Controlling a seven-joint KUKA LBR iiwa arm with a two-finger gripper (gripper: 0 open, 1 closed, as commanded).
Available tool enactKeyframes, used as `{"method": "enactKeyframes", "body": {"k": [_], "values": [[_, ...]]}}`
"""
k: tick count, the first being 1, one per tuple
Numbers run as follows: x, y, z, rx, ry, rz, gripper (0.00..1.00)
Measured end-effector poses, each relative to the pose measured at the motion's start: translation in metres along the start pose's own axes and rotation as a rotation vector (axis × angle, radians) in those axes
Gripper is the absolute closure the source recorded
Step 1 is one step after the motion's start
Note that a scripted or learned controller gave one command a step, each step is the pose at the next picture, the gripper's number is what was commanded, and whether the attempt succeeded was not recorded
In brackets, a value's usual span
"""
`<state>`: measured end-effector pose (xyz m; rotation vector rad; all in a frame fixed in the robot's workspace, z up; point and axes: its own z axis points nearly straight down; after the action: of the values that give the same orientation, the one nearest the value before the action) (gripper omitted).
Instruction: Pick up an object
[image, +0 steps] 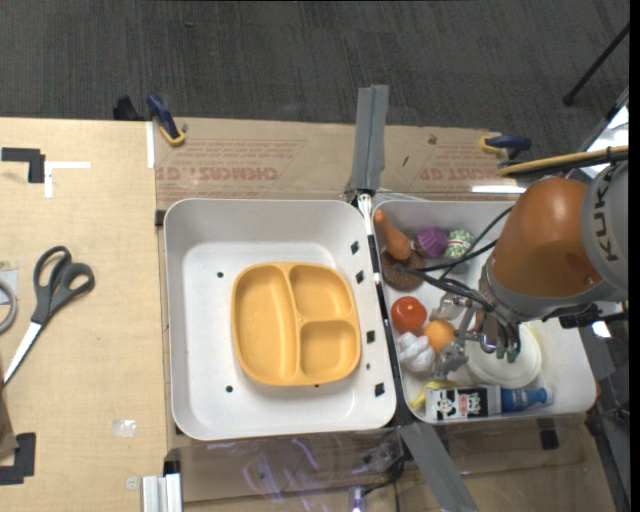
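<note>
Bottle (487, 402) lies flat along near wall of right bin (570, 392): rigid, slick, take across body. Gripper (458, 352) just above it, beside small orange ball (438, 333), probably light, apt to roll; jaw state cannot tell. Red piece (407, 313) beyond. Yellow tray (297, 323) in left bin (190, 300).

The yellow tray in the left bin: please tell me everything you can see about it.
The yellow tray is a rounded, orange-yellow plate that looks like matte plastic. Raised ridges divide it into three compartments: one long one on the view's left and two smaller ones on the right, and nothing lies in them. It lies flat and upright near the middle of the left bin, slightly turned, resting on the bin's floor.
</note>
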<state>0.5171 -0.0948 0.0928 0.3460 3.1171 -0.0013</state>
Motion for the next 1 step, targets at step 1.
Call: {"method": "enactKeyframes", "body": {"k": [1], "values": [[0.017,-0.004,0.0005,0.0,0.002,0.001,0.0]]}}
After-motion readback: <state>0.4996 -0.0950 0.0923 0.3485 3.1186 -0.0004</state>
